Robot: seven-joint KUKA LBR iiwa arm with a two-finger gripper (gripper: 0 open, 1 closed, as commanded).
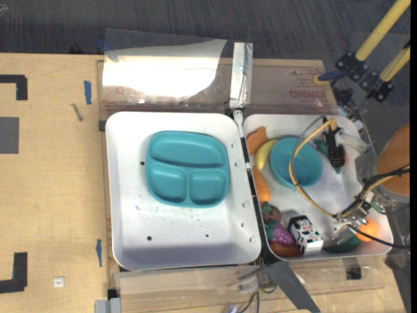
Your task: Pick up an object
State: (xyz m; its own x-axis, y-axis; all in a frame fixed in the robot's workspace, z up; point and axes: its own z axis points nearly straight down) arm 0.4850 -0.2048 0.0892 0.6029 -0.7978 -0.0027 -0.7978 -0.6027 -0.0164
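The right bin holds several small items. A teal bowl stands at its back, with a yellow banana and an orange carrot along the left wall. Purple grapes and a white-and-black toy cube lie at the front. My gripper hangs low in the bin's front right corner, right beside an orange ball and just above a dark green item. Nothing visibly sits in its grasp. The arm's orange band rises at the right edge.
The left bin carries a teal divided plate. A yellow cable loops over the bowl and the right bin's middle toward the gripper. A black connector hangs near the bowl. A foil-covered board stands behind the bins.
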